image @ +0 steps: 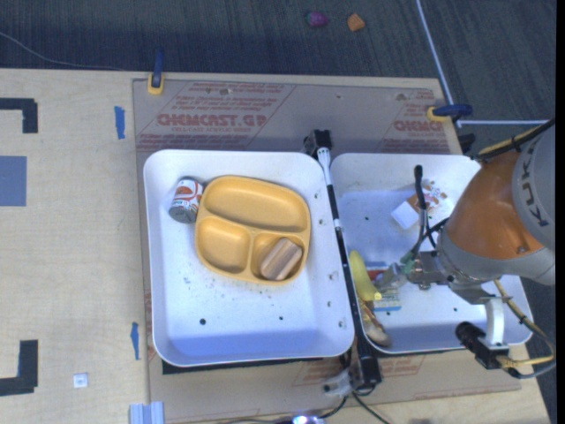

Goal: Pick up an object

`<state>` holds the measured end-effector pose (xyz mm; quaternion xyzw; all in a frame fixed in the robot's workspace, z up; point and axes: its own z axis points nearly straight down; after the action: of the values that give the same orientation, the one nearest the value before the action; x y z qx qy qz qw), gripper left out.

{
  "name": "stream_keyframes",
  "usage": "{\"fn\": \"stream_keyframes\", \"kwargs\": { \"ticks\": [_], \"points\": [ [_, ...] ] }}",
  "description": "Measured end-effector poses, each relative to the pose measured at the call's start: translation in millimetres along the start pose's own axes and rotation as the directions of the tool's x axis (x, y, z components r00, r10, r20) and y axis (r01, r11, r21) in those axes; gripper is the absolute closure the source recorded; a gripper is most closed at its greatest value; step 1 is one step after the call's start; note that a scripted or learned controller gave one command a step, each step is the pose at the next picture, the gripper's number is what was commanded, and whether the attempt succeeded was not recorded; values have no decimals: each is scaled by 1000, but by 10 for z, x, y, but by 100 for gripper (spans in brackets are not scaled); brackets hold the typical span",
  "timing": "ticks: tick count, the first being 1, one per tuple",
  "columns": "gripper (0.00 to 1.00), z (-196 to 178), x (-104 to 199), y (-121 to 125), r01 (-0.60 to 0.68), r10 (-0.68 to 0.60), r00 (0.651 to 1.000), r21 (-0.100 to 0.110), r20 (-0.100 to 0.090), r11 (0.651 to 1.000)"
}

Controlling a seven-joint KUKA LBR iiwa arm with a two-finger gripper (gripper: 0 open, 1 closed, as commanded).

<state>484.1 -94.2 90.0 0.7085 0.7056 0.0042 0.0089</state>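
Left bin (168,325): small can (184,199) on its side, touching yellow divided tray (252,226); tan block (281,258) in tray's lower right compartment. Right bin (441,338): banana (360,276) along left wall, white card (404,215) farther back. Gripper (395,275) low beside banana; fingers' spread unclear, cannot tell.

Bright even overhead light, soft shadows, slightly grainy focus

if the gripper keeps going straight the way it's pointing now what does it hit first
Probably the banana along the right bin's left wall; the gripper points leftward at it. Small items lie beside it, and height is unclear from above.
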Motion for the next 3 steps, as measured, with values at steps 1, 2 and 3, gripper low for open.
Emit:
{"fn": "stream_keyframes", "kwargs": {
  "ticks": [1, 2, 3],
  "points": [
    [0, 0, -3, 0, 1, -1, 1000, 0, -1, 1000],
    [0, 0, 0, 0, 0, 0, 1000, 0, 0, 1000],
    [0, -1, -20, 3, 4, -4, 1000, 1, -5, 1000]
  ]
}}
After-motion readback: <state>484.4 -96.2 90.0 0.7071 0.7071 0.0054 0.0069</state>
